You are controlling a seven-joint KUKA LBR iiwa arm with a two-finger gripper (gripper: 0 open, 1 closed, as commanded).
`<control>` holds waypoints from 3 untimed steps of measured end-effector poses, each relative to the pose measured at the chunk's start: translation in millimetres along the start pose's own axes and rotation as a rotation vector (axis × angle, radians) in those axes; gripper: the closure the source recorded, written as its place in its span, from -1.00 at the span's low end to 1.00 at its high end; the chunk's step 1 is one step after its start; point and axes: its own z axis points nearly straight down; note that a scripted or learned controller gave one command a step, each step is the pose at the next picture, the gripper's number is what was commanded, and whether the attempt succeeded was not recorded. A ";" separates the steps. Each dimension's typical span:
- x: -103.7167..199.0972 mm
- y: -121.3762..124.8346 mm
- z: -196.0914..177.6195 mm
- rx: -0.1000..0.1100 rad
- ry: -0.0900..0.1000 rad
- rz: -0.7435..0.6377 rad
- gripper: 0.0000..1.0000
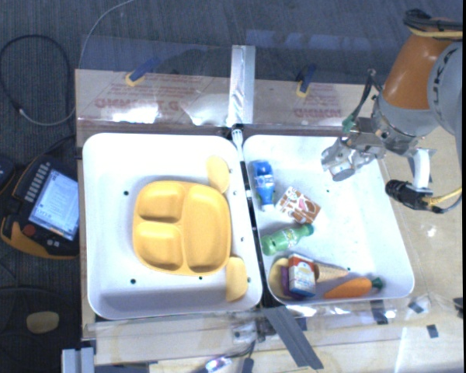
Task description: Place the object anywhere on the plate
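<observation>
A yellow plate [180,225] with three compartments lies in the left bin [109,208]. In the right bin [373,231] lie a blue bottle [262,182], a small red-and-white carton [298,206], a green bottle [286,238], a red can [300,277] in a yellow bowl [278,280], and an orange carrot [349,287]. My gripper [339,163] hangs over the right bin's far right part, above bare bin floor and well to the right of the blue bottle. Its fingers stand open with nothing between them.
Two pale yellow lumps touch the plate's rim, one at its far right [217,173] and one at its near right [235,278]. The wall between the bins [247,208] runs just left of the bottles. A handheld controller [43,208] lies on the floor at the left.
</observation>
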 end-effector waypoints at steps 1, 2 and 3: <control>26.6 30.3 -17.1 0.000 0.006 0.083 1.00; 82.4 -14.2 15.8 0.001 0.005 -0.041 1.00; 139.2 -27.2 14.9 -0.001 0.006 -0.271 1.00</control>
